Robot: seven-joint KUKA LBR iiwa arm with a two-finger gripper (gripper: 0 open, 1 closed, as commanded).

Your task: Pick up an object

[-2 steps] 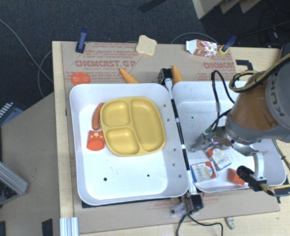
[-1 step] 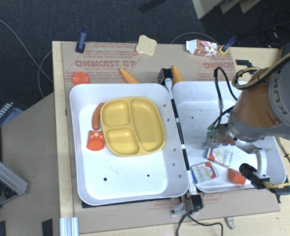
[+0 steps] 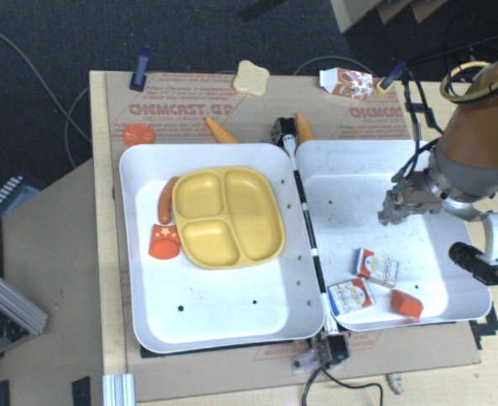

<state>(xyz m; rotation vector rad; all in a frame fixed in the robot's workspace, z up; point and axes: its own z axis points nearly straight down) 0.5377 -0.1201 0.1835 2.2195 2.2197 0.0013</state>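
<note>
Jaws: we can't tell the gap; grey two-finger gripper (image 3: 398, 207) hangs over the right white bin (image 3: 342, 176). Nearest us: orange block (image 3: 407, 304), two small cartons (image 3: 351, 296) (image 3: 376, 266). Left bin: yellow divided plate (image 3: 228, 216).

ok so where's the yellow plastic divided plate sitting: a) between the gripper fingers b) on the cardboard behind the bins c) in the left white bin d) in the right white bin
c: the yellow plastic divided plate lies flat in the left white bin, beside a red sausage-shaped toy, while the gripper is over the right white bin.
</note>
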